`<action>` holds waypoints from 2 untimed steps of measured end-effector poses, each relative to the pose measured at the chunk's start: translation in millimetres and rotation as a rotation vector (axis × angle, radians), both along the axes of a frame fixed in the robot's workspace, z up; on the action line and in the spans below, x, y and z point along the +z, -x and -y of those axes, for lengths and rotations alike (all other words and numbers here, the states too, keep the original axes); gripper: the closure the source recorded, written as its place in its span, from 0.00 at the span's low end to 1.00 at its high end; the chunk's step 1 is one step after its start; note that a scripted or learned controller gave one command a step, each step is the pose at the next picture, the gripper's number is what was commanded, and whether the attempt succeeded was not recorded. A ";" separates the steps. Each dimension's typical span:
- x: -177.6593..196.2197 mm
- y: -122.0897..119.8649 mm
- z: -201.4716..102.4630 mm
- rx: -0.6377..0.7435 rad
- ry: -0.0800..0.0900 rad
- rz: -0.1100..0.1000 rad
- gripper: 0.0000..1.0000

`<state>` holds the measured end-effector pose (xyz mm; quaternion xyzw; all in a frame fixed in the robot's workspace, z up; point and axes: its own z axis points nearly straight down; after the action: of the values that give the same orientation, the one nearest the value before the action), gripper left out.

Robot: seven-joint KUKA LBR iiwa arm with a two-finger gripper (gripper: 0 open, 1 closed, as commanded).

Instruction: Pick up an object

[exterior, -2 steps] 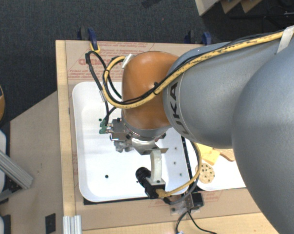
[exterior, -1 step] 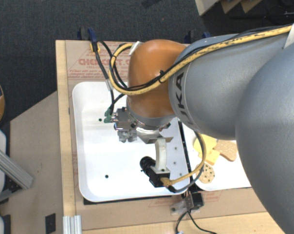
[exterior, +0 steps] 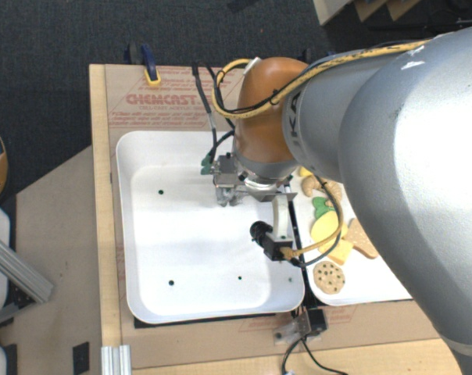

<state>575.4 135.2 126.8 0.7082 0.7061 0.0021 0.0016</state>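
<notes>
The gripper [exterior: 230, 194] hangs over the left bin's [exterior: 142, 209] back edge; whether it is open cannot be told. Nothing looks lifted; the cookie [exterior: 328, 276] lies in the right bin.

Several small objects are lying in the right bin [exterior: 377, 294], partly hidden under the arm: a round speckled cookie [exterior: 329, 276] nearest the front rim, a yellow piece [exterior: 325, 226] with a green bit [exterior: 321, 207] above it, a tan piece [exterior: 362, 242] beside.
</notes>
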 end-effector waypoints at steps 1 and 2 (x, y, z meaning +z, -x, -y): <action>-43.2 37.1 15.9 0.001 0.000 -0.007 1.00; -20.6 23.9 34.5 0.002 0.000 -0.004 1.00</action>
<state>551.4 100.7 106.2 0.7075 0.7067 0.0004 0.0003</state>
